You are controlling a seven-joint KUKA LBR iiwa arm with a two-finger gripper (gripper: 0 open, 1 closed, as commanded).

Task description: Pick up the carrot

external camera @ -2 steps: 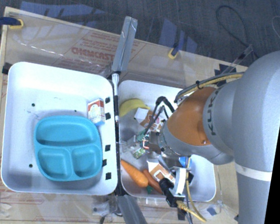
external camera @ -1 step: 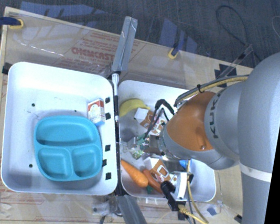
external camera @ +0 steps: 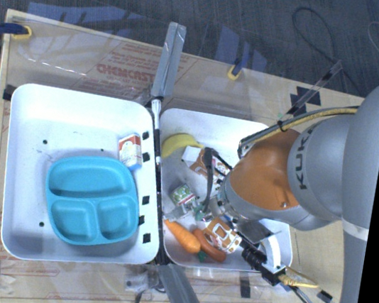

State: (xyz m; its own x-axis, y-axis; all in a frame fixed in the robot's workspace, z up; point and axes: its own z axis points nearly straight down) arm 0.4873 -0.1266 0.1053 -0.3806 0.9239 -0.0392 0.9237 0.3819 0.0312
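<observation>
We see one carrot (external camera: 183,236), orange, smooth and tapered, lying on its side near the front wall of the right bin (external camera: 201,124). Its thin end points toward the divider between the two bins and its thick end runs toward the arm. Just beside the thick end lies a small orange and white packaged item (external camera: 222,237), touching or nearly touching the carrot; we cannot tell which.

Farther back in the same bin we count one yellow rounded item (external camera: 180,143) near the rear wall, and one small green and white packet (external camera: 183,196) in the middle. Other wrappers lie near them, partly hidden under the arm, so we cannot count them.

The arm (external camera: 300,180) with its orange band hangs over the right half of this bin. The hand (external camera: 212,203) sits under the wrist, above the clutter and apart from the carrot; we cannot tell its state.

The left bin (external camera: 28,127) holds one blue three-compartment tray (external camera: 91,199) and one small red and white carton (external camera: 129,150) near the divider. Both bins rest on the bench (external camera: 83,57).
</observation>
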